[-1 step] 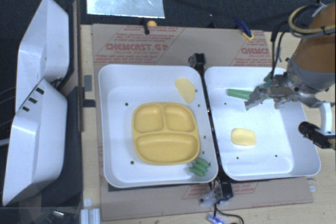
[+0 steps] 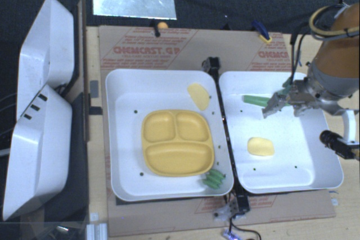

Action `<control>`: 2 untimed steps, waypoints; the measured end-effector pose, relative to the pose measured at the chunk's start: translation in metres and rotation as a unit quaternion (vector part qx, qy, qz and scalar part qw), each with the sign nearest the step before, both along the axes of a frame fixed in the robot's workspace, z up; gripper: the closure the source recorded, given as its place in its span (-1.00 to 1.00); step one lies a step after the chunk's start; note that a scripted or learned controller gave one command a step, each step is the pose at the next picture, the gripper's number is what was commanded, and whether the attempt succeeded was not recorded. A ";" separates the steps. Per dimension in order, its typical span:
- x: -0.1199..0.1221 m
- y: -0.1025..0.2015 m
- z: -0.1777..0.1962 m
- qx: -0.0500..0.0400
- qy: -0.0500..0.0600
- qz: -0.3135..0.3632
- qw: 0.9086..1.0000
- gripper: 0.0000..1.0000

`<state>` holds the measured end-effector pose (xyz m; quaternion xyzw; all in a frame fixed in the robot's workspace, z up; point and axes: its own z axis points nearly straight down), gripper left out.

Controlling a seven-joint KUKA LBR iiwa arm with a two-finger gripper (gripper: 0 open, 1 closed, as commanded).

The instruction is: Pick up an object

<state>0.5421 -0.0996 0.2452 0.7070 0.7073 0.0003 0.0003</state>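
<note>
My gripper [image 2: 283, 111] hangs over the upper middle of the right bin [image 2: 323, 177]. Its fingers [image 2: 270, 108] are open, with nothing between them. A long green piece [image 2: 255, 100] lies just left of the gripper on the bin floor, its right end partly hidden by the hand. Below the gripper, a pale yellow lump [image 2: 260, 146] rests apart from it on the floor of the same bin.
The left bin [image 2: 121, 98] holds a yellow divided plate [image 2: 178, 142], a pale yellow oval [image 2: 198, 95] near its top right corner and a green ridged piece [image 2: 214, 179] at its bottom right. A black clamp [image 2: 211, 63] sits between the bins.
</note>
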 end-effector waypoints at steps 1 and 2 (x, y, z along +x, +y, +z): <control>0.043 0.022 0.011 0.000 -0.001 0.001 1.000 -1.00; 0.030 0.044 0.082 0.000 -0.003 0.001 1.000 -1.00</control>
